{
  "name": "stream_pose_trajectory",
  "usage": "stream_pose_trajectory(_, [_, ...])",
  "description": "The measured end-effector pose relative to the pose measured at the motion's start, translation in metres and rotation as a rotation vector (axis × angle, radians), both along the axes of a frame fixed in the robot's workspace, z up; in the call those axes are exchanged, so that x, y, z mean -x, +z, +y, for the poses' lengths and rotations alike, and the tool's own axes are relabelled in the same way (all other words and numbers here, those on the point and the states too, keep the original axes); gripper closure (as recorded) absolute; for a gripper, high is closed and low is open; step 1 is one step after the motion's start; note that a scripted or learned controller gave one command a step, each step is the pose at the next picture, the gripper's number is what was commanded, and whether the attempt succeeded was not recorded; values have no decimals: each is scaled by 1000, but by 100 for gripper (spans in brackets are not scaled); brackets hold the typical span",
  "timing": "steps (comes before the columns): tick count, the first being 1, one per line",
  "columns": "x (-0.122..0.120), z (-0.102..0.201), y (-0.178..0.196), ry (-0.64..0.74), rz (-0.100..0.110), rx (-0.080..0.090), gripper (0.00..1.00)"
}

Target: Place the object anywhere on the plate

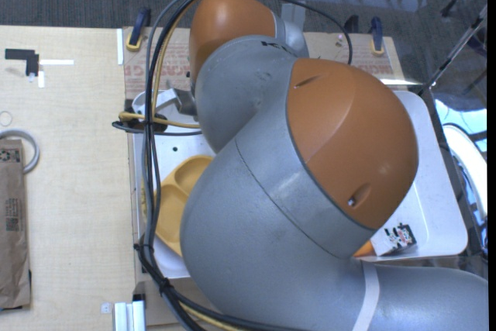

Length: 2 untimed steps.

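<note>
fingers: state cannot be told, hidden under arm (310,190) | yellow plate (177,201) in bin (167,256)

Arm (310,198) fills most of view — thick grey links, reaching in from lower right toward upper left. Large orange cap (353,136) on near joint, facing camera. Second orange cap (229,19) farther up, at top centre. Black cables (151,128) loop along arm's left side — bundled with yellow tie. Gripper hidden beneath arm body.
</note>
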<state>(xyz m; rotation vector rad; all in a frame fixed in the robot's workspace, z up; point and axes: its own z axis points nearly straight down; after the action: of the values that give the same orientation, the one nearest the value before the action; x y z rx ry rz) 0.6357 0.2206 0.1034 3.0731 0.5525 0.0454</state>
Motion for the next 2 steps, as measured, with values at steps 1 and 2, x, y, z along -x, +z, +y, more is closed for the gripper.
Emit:
stream_pose_trajectory(1, [-9,6,45,10,34,-10,0])
stream_pose_trajectory(2, [-9,5,53,11,37,-7,100])
